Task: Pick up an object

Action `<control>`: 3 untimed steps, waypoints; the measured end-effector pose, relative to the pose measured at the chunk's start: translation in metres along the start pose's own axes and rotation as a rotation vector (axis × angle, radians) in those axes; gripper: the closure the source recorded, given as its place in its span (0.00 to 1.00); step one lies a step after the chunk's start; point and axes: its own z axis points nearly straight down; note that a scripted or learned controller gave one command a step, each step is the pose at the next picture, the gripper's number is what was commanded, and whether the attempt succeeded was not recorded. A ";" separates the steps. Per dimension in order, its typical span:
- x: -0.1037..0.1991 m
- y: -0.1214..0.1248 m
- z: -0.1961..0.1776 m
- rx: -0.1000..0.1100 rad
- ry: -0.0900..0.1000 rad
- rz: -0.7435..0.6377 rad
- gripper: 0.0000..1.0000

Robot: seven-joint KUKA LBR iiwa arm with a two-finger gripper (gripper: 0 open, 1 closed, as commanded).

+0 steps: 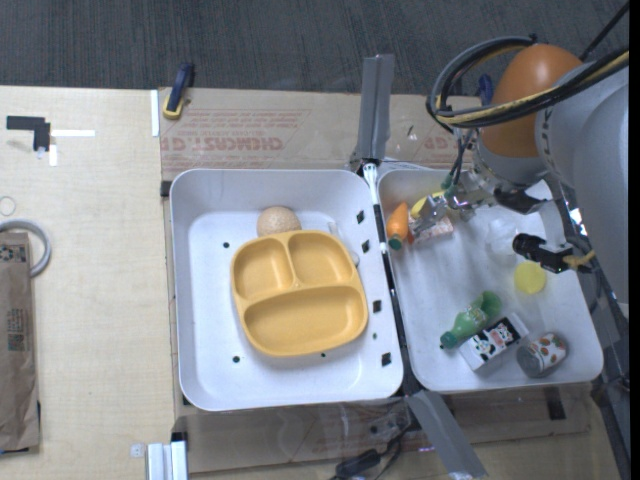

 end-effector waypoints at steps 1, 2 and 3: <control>0.000 0.002 -0.010 -0.006 -0.003 -0.004 1.00; 0.014 0.006 -0.114 -0.013 0.000 0.139 1.00; 0.071 0.023 -0.117 -0.012 0.001 0.130 1.00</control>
